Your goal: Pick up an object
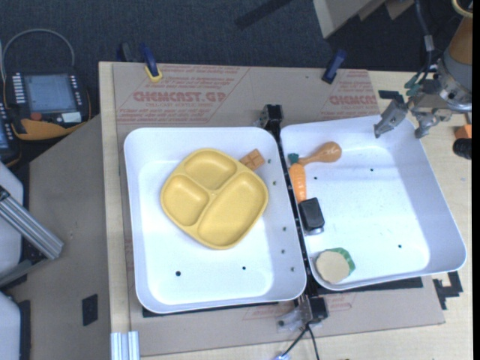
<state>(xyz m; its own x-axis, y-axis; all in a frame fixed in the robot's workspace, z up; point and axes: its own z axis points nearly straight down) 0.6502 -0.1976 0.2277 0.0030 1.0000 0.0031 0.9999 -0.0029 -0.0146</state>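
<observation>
1. You are at the start of the pick: the gripper (405,123) hangs over the far right corner of the right bin (390,223), at about 1 o'clock from that bin's middle, and it carries nothing.
2. Its two fingers stand apart, released, with free space between them; no object lies under them.
3. All candidates in the right bin sit along its left wall, well apart from the gripper. The wooden spoon-like piece (322,154) lies at about 10 o'clock from the bin's middle; the carrot (298,180) is just below it, close to the wall.
4. The black block (311,214) lies at 9 o'clock, almost touching the carrot's lower tip. The round beige piece with a green edge (334,266) rests in the near left corner, at about 7 o'clock.
5. In the left bin (210,276) you see a yellow divided plate (214,198) in the middle and a small brown block (253,158) touching its rim at 1 o'clock.
6. I judge that the next move is a travel toward 8 o'clock from the gripper, then a descent on one chosen object.
7. The wooden piece is nearest and lies freest from the wall, so it seems the easiest target. The carrot and black block are close to the wall, and a finger may hit it.
</observation>
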